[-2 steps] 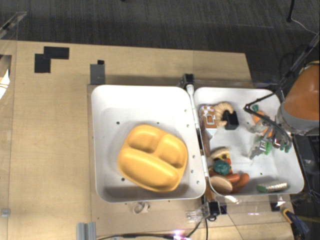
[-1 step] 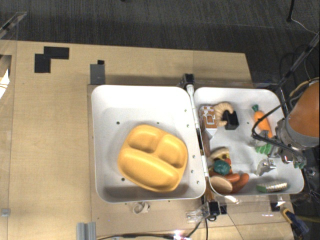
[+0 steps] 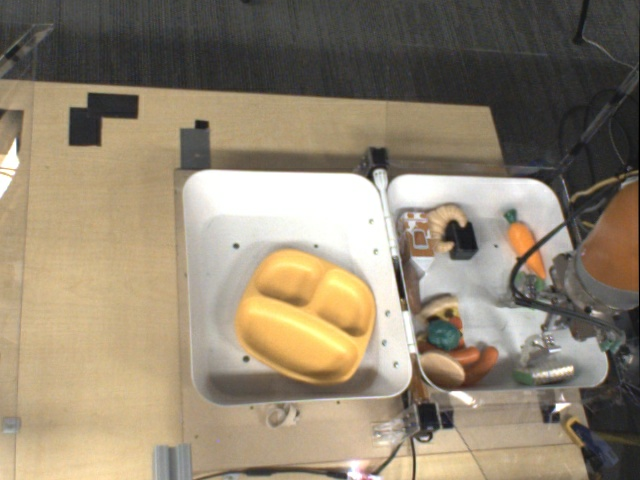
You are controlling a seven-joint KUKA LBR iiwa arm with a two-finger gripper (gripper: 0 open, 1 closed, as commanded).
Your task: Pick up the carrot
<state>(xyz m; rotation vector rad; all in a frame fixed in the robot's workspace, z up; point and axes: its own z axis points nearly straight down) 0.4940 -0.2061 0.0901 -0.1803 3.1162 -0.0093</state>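
Note:
The carrot (image 3: 522,240), orange with a green top, lies near the far right of the right bin (image 3: 480,193), its tip pointing toward the near side. A black cable from the arm crosses its lower end. My gripper (image 3: 546,356) hangs over the bin's near right corner, a short way nearer than the carrot and apart from it. The arm's orange band (image 3: 612,250) sits just right of the carrot.
The left bin (image 3: 215,218) holds a big yellow bread-shaped loaf (image 3: 305,313). In the right bin are a pretzel-like piece (image 3: 432,226), a black block (image 3: 460,238), a heap of toy food (image 3: 448,346) at the near left, and a small green item (image 3: 527,376) by the gripper.

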